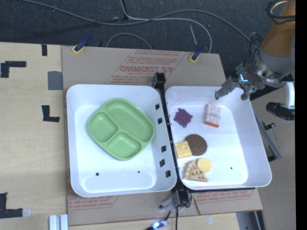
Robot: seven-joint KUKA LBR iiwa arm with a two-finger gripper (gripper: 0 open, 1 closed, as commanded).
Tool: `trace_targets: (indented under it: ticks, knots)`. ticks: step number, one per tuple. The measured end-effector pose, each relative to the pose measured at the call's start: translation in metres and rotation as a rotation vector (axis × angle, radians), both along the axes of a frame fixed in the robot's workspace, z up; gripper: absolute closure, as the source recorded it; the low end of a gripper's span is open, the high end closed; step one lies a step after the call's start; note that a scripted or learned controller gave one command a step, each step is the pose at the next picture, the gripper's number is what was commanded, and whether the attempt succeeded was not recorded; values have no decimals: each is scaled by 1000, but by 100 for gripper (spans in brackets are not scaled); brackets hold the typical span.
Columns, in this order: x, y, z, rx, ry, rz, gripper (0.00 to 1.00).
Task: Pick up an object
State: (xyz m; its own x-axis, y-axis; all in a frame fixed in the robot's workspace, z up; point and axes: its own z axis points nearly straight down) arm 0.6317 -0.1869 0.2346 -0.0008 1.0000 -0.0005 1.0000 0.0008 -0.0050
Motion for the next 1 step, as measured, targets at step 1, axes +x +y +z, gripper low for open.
trace_targets:
  ticks: [1]
  knots:
    - [-4,-7,-62,0,3,0,0]
